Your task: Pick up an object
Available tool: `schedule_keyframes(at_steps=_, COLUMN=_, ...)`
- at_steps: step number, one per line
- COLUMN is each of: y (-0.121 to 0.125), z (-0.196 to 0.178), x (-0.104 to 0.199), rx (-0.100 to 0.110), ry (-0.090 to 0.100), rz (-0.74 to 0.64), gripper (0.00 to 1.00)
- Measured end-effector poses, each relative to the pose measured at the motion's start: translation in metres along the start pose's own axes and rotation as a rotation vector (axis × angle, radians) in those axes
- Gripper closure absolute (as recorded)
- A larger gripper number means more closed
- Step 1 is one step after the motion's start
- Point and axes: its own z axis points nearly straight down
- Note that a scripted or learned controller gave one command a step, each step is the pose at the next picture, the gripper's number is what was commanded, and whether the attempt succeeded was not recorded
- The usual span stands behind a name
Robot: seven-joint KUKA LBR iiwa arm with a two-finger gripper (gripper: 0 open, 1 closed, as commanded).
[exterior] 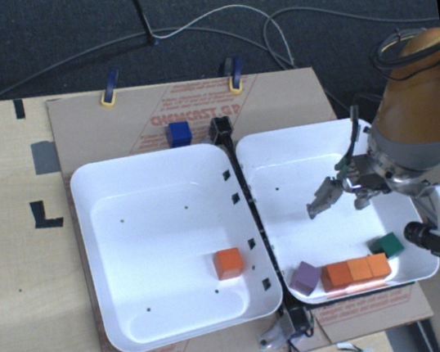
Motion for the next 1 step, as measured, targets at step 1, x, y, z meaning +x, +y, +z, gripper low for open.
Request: schedule_keyframes(at_steps=1, y=0.001, z=-0.0024, x=0.0001, rx=-0.006, ry=0.0, rz=-0.001, gripper=0.0)
